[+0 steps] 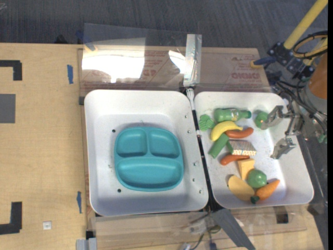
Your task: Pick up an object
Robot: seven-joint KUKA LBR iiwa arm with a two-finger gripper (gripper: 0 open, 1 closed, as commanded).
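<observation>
The right bin (296,186) holds several toy foods: a yellow banana (223,129), a red sausage (240,133), a green cucumber (232,113), a green pepper (218,149), a striped wafer (243,152), a green apple (256,178) and an orange carrot (267,189). My gripper (280,131) hangs over the right side of this bin, open, with nothing between its fingers. One fingertip (274,115) sits right beside a small green piece (261,118); the other (282,148) is over bare bin floor.
The left bin (99,113) carries a teal divided plate (149,158). A clear plastic sheet (135,61) stands behind the bins. Cables and a yellow pole (307,22) crowd the far right corner. Cardboard bench lies to the left.
</observation>
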